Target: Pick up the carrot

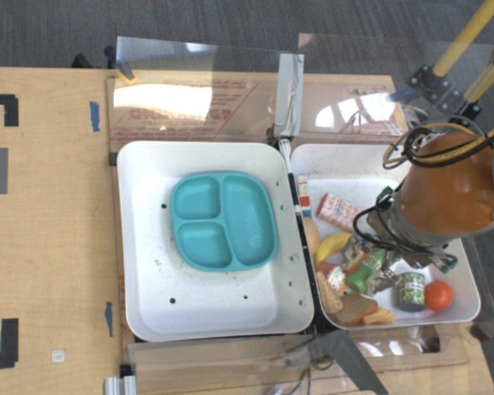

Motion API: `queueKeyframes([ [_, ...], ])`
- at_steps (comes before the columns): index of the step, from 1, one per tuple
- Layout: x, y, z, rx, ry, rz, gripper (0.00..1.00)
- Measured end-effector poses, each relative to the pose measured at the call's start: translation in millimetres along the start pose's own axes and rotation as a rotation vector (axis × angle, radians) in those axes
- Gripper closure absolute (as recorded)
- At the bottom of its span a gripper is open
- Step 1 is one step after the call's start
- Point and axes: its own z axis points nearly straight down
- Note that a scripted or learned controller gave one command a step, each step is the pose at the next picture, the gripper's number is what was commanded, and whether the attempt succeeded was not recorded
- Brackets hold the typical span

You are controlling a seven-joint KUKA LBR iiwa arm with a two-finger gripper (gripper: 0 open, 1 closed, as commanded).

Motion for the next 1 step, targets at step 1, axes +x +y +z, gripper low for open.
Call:
queueKeyframes([
  [1,-84.3,81.7,-80.1,-0.024,0.012,-0.312,1.0],
])
